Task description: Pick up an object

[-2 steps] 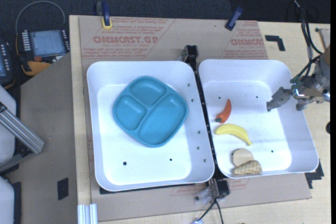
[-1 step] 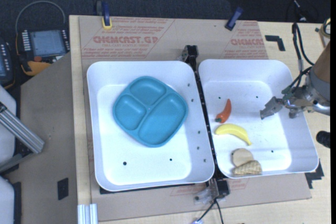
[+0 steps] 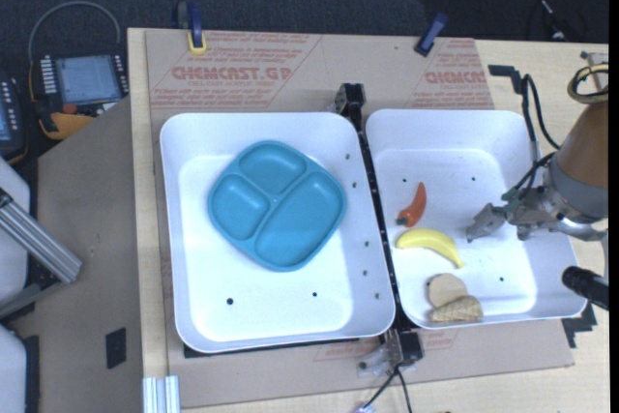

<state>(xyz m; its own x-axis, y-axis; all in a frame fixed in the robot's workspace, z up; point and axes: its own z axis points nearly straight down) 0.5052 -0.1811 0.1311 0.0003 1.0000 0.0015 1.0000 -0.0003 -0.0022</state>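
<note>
1. The gripper (image 3: 486, 224) is hanging over the right bin (image 3: 455, 132), fingers looking spread and gripping nothing.
2. The banana (image 3: 431, 245) is lying just at its 9 o'clock, with the red chili pepper (image 3: 414, 205) at 10 and the bread pieces (image 3: 450, 296) at 7.
3. It's looking like the approach stage; next it's needing to shift toward the banana, drop and close.
</note>
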